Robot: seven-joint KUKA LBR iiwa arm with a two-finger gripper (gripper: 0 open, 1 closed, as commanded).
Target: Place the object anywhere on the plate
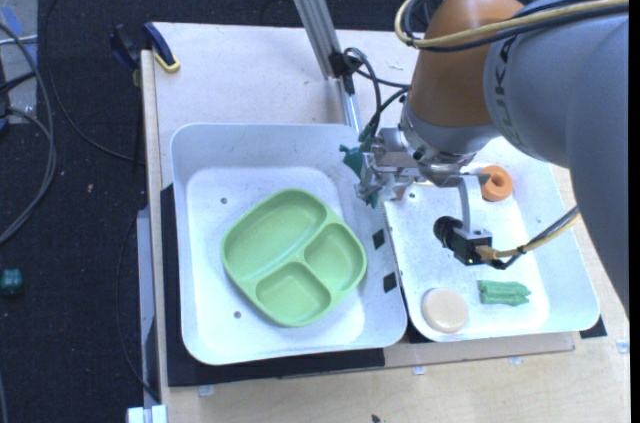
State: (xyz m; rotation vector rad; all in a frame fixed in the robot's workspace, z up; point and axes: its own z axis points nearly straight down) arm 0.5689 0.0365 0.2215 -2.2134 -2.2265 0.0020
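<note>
- The grey arm's hand [372, 173] is hanging over the seam between the two shallow white bins; from here I cannot tell how it is set.
- The green three-compartment plastic plate [293, 257] is lying in the left bin [200, 211].
- A small green object [502, 292], a pale round disc [444, 309] and an orange ring [495, 183] are sitting in the right bin [570, 306].

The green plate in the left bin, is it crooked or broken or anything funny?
Nothing looks broken. The green plate lies flat in the left bin, turned at a slant to the bin's walls. The toys, an orange piece, a cream disc and a green piece, sit in the right bin.
</note>
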